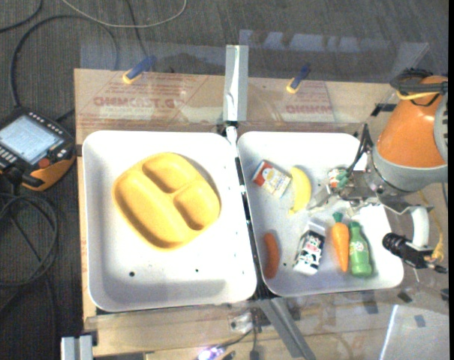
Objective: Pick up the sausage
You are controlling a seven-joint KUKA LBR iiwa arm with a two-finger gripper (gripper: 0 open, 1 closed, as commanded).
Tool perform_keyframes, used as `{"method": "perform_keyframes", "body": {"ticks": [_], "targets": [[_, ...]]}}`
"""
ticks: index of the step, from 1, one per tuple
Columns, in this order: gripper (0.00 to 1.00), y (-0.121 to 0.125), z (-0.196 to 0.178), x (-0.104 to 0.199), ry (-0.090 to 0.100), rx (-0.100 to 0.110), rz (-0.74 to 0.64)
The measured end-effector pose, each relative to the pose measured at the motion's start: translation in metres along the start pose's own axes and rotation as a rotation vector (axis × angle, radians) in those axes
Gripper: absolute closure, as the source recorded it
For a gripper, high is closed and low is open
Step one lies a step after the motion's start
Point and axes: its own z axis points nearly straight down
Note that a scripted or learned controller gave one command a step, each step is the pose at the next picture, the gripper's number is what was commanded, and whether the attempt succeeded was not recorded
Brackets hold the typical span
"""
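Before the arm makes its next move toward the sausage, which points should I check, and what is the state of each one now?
1. Sausage in view, lying in the right bin near its left wall: ok.
2. Top of the sausage uncovered: ok.
3. Room around it: the milk carton lies apart on its right, but the bin wall is close on its left: cannot tell if the fingers fit.
4. Gripper above the sausage: not ok, it is near the banana, farther back in the bin.
5. Gripper open: cannot tell.
6. Path to the sausage: carrot and carton lie near it: cannot tell.
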Motion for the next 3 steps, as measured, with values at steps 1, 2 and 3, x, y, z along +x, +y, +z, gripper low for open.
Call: {"method": "perform_keyframes", "body": {"ticks": [1, 2, 3], "targets": [[1.0, 0.001, -0.006, 0.001, 0.002, 0.005, -0.004], [1.0, 0.047, -0.039, 0.02, -0.002, -0.001, -0.038], [1.0, 0.007, -0.063, 0.022, -0.001, 0.001, 0.003]]}}
